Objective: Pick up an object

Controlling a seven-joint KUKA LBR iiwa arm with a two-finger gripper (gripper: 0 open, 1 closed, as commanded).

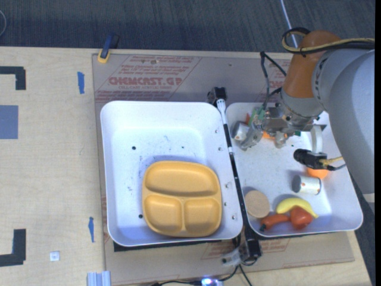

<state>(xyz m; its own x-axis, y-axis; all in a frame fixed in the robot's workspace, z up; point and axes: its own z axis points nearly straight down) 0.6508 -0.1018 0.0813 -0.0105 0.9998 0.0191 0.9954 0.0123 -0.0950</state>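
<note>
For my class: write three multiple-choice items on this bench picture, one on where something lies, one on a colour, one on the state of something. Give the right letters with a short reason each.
1. Where does the divided tray lie?
A. left bin
B. right bin
C. on the bare bench

2. What colour is the divided tray?
A. blue
B. yellow
C. green

3. How does the divided tray lie?
A. upside down
B. on its edge
C. flat, hollows up

Key:
1 A: the divided tray rests in the left bin, while the gripper is over the right bin.
2 B: its whole surface is yellow.
3 C: its three hollows face the camera.

blue tape (81, 83) on bench, clamp (107, 47) beyond bins
</note>
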